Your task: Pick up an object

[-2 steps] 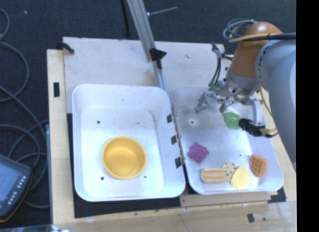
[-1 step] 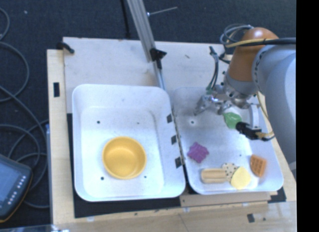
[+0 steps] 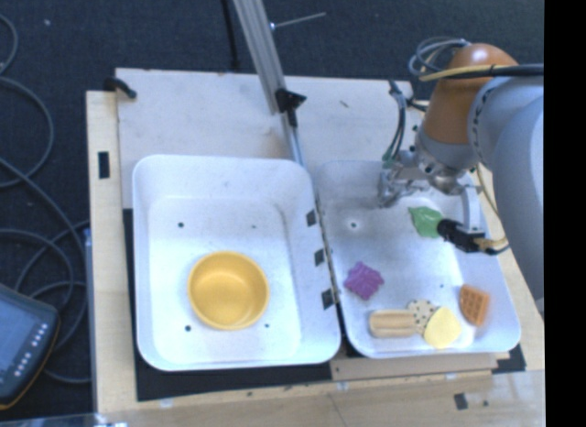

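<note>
The right bin (image 3: 366,205) holds a green piece (image 3: 426,222) near its far right, a purple piece (image 3: 363,280) in the middle, a tan bread-like roll (image 3: 394,323), a pale yellow piece (image 3: 443,328) and an orange waffle-like piece (image 3: 473,304) along the near edge. My gripper (image 3: 396,189) hangs low over the far part of this bin, just left of the green piece. Nothing shows between its tips.
A yellow bowl (image 3: 228,289) sits in the left bin (image 3: 183,196). A slanted metal pole (image 3: 265,59) rises behind the bins. The arm's grey body and orange band (image 3: 458,95) crowd the right bin's far right corner. Cables lie on the floor at left.
</note>
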Robot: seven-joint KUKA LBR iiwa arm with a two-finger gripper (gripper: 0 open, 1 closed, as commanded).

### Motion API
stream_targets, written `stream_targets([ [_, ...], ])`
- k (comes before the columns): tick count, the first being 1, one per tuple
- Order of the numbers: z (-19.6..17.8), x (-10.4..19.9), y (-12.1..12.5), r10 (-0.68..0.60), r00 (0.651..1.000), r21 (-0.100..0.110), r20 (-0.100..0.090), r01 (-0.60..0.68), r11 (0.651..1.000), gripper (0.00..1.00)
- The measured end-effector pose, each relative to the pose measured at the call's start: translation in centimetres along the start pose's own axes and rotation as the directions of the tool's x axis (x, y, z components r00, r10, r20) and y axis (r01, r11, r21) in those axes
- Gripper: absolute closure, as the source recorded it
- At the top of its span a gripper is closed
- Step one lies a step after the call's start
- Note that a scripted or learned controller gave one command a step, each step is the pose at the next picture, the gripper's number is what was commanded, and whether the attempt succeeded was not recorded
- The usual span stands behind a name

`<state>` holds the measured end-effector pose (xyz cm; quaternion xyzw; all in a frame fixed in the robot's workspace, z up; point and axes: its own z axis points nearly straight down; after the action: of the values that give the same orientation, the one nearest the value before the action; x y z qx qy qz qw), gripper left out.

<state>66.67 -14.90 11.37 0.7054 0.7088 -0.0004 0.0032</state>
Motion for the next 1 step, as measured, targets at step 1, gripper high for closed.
stream_targets([
  [1,-4.58,0.27,0.55,0.000,1.000,-0.002,-0.004,0.000,1.000,1.00],
])
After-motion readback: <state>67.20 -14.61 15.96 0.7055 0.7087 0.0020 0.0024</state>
